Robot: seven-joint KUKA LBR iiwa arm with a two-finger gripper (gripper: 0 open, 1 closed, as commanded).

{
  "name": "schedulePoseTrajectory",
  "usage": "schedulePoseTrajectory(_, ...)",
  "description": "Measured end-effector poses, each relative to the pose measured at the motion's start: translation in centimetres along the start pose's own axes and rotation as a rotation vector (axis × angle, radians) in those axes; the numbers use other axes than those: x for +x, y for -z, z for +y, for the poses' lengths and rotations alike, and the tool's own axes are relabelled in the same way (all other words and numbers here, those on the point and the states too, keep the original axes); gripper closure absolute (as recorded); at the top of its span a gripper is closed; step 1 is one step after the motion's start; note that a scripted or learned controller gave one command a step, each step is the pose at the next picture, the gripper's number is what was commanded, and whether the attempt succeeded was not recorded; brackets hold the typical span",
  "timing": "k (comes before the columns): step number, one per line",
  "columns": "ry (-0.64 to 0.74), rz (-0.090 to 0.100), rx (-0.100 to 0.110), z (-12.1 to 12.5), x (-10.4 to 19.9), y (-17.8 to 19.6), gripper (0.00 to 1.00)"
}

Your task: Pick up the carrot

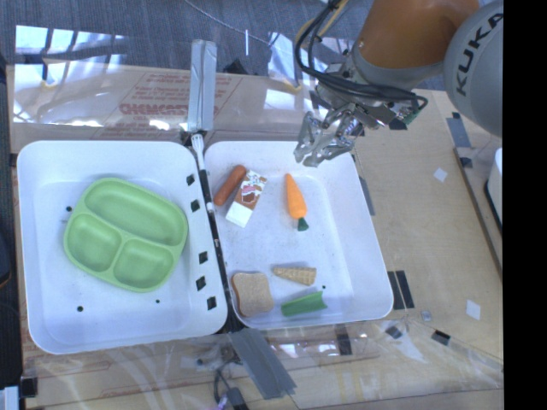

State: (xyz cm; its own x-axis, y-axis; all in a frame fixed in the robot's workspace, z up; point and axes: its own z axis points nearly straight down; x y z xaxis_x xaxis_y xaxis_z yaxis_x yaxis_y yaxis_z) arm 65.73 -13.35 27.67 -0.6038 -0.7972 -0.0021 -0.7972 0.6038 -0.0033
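Nearest you, along the right bin's front edge, lie a bread slice, a green wedge and a tan cracker. Mid-bin, the carrot lies bare, a small carton and a sausage to its left — nothing covers it. The gripper hangs over the far edge, nothing between its fingers; their spread you cannot tell. A green divided plate sits in the left bin.

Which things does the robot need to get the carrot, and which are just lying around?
Needed for the job:
carrot, in the right bin
gripper, above that bin's far edge

Just lying around:
sausage
little carton
bread slice
wafer-like wedge
green piece
green divided plate, in the left bin
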Motion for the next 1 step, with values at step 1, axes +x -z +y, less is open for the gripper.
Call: schedulePoseTrajectory(1,-0.364,0.003,-0.002,-1.44,1.95,-0.71,1.00)
